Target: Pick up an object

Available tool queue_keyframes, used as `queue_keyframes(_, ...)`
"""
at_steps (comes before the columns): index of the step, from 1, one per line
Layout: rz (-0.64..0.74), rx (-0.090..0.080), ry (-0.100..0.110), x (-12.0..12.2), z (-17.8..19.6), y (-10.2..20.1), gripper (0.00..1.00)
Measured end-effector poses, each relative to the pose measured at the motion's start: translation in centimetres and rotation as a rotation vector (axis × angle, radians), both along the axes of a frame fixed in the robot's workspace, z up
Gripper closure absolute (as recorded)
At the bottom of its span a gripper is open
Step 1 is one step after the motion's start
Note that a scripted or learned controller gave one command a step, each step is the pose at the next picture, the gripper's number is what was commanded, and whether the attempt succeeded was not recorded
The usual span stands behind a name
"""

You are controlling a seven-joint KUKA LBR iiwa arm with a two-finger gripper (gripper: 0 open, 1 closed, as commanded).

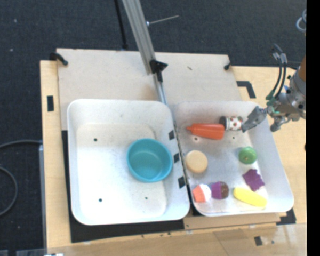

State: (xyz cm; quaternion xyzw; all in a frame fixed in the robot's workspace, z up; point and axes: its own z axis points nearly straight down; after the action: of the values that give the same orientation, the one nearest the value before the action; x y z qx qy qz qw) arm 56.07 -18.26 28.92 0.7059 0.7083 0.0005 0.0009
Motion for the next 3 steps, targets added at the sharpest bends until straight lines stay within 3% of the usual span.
queue_keyframes(1, 0.000, 0.000, 0.000, 0.0, 0.0, 0.0, 0.00)
queue_keyframes(3, -0.005, 0.000, 0.007, 0.7, -12.2, 0.2, 0.00)
